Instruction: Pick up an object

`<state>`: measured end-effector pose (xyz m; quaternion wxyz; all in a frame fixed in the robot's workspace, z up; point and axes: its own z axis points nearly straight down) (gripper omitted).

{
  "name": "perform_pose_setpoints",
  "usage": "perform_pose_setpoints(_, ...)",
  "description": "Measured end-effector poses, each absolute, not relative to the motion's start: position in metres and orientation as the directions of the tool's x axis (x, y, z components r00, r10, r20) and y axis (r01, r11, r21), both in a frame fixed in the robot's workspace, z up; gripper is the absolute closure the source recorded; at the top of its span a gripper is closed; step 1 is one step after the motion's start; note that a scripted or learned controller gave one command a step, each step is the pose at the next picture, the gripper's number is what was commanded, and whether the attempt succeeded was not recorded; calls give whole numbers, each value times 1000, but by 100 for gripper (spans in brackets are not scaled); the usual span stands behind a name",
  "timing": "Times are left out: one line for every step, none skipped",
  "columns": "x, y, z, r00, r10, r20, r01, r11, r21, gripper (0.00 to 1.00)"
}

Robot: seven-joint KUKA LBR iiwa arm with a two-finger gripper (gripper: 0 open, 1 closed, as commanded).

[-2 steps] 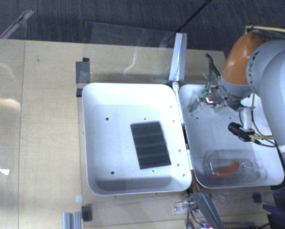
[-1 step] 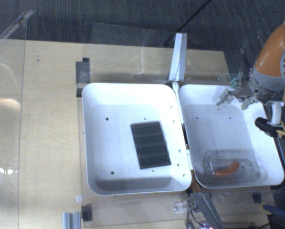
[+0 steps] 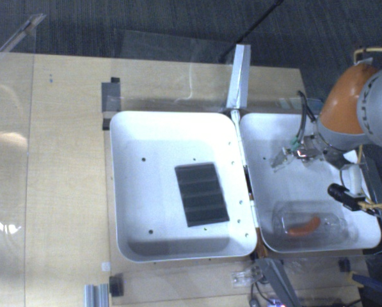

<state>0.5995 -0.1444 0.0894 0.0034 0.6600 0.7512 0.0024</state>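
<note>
So, camera view, everything placed relative to the right bin (image 3: 267, 130). The counter (image 3: 56, 171) is pale wood w/ two white bins side by side. The left bin (image 3: 130, 146) touches the right bin's left wall. A metal strip (image 3: 239, 75) stands at the seam, at the right bin's far left corner.

The arm (image 3: 370, 107), grey w/ an orange band (image 3: 341, 104), comes in over the right bin's right rim. Its tool end hangs over the right bin's far half, roughly mid-width, w/ thin cables beside it. The jaws are small and blurred, so can't tell if they're apart or together. Nothing is seen clamped in them.

Objects: a clear plastic container (image 3: 306, 224) lies on its side inside the right bin, along the near wall. It has sth orange inside (image 3: 304, 226). It's well apart from the tool end. A dark ribbed pad (image 3: 201, 194) lies flat in the left bin, mid-floor, slightly skewed, well left of the right bin's wall.
</note>
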Motion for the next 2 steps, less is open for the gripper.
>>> perform_pose_setpoints(538, -172, 172, 5, 1000, -2, 1000, -5, 7, 0)
perform_pose_setpoints(536, -106, 90, -209, 978, -4, 978, 209, 13, 0)
